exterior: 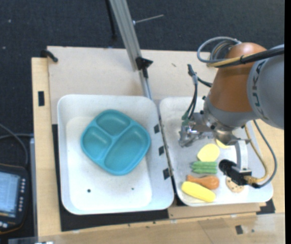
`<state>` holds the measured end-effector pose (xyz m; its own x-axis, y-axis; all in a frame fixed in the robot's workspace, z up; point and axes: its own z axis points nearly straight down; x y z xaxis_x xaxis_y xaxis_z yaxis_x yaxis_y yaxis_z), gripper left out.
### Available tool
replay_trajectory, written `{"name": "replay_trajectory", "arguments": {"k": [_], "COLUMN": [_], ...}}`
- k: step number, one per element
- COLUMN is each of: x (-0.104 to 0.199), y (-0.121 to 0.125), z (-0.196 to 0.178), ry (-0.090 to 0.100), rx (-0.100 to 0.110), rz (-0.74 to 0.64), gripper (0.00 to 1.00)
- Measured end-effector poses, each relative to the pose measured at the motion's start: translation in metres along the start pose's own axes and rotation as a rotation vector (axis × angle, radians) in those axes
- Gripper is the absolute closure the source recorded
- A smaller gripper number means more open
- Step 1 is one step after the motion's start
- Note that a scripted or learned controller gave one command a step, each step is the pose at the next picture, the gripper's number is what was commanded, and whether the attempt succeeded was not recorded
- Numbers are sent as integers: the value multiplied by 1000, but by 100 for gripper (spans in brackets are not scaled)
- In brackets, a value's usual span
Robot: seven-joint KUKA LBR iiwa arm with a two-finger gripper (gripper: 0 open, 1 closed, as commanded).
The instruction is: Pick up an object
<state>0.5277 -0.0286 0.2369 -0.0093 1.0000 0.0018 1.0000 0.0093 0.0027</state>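
The tabletop (pixel 94 75) carries 2 shallow white bins side by side. The left bin (pixel 74 187) has a teal divided plate (pixel 116 141) sitting in it, 3 compartments, nothing on it. The right bin (pixel 173 111) is where all the pickable stuff is, bunched toward its near end.

The arm (pixel 236 85) comes in from the right and hangs over the far half of the right bin, orange band and all. The claw (pixel 187 134) sits low over bare bin floor near the bin's left wall, and honestly I can't tell how far open it is or whether it has anything; it's a small metallic blob from this angle.

The toys are just near-right of the claw: a pale yellow lemon-like piece (pixel 208 152), a green bean pod (pixel 204 166) right under it, an orange carrot (pixel 204 181), then a yellow banana-ish piece (pixel 198 191) nearest. There's also a black fitting (pixel 230 170) by a small tan cookie-looking thing (pixel 233 185) on the right.

If I were tuning this grab, I'd go for the yellow piece at the near end, since it has free space on its near side. The bean and carrot are packed tight, so the claw would likely nudge neighbours. Come straight down and close across the narrow axis.
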Motion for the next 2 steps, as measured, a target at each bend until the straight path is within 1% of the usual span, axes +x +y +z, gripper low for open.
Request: {"name": "replay_trajectory", "arguments": {"k": [1, 2], "x": [43, 95], "y": [1, 3], "z": [2, 10], "ry": [0, -1], "rx": [2, 4], "rz": [2, 2], "gripper": [100, 100]}}
